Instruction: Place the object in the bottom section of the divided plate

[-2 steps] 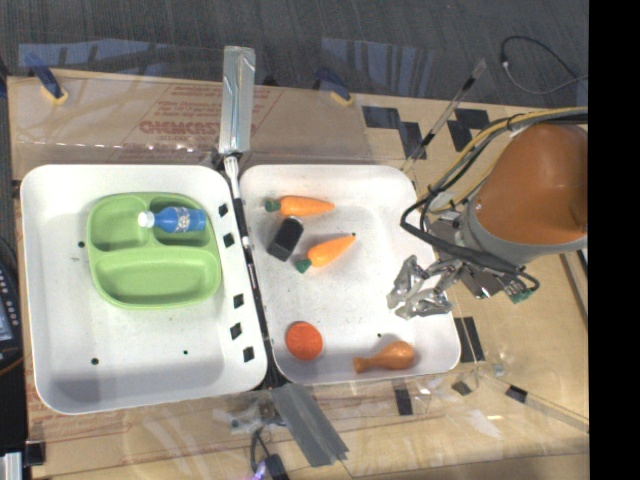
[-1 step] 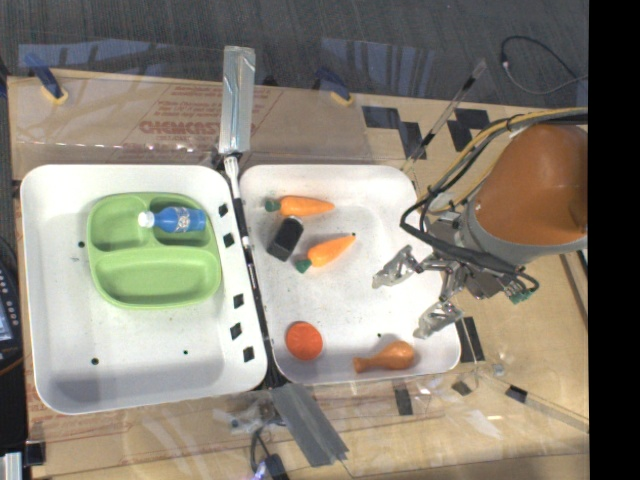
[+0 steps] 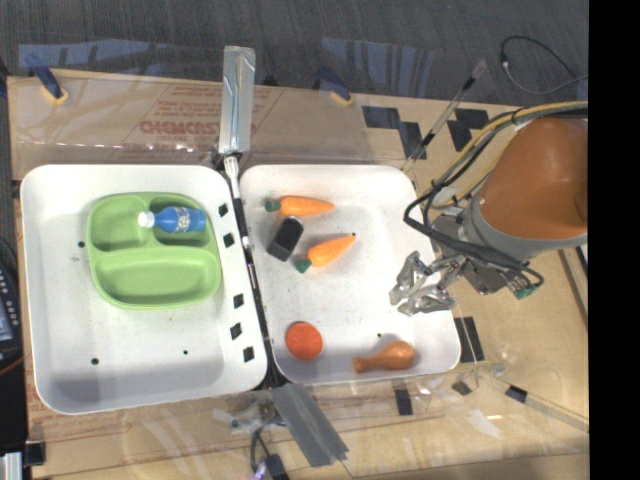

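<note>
In the left bin [image 3: 60,368], a green divided plate [image 3: 155,280] is sitting toward ten o'clock, its large bottom section lying bare and ready to receive something. A small blue bottle [image 3: 178,220] is lying in the plate's upper right compartment; its label is too small to read. In the right bin [image 3: 375,193], two toy carrots [image 3: 303,206] [image 3: 328,251] are flanking a black block [image 3: 286,238] near eleven o'clock, while an orange ball [image 3: 305,340] and a toy drumstick [image 3: 386,358] are resting toward six. The claw [image 3: 418,290] is hovering at three o'clock, holding nothing I can see; how wide it is, I cannot tell. Reddish writing on the clear sheet [image 3: 180,118] beyond the bins is unreadable.
</note>
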Robot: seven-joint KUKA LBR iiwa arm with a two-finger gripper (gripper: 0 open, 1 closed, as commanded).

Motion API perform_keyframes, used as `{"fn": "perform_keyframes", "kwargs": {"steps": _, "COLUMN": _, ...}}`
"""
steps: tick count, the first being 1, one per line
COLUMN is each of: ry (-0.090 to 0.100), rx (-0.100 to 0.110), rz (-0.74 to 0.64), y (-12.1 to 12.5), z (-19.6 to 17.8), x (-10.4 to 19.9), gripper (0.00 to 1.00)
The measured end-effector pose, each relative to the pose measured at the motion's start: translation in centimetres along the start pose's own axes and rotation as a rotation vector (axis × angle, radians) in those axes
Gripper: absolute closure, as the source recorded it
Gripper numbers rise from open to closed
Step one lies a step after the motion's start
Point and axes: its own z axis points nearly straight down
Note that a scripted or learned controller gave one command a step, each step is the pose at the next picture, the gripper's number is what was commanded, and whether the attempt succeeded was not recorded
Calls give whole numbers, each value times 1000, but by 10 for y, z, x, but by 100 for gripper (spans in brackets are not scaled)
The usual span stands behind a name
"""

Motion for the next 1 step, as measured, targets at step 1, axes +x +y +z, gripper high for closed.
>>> {"fn": "perform_keyframes", "kwargs": {"steps": 1, "ry": 0, "rx": -1, "rz": 0, "y": 0, "z": 0, "x": 0, "gripper": 0}}
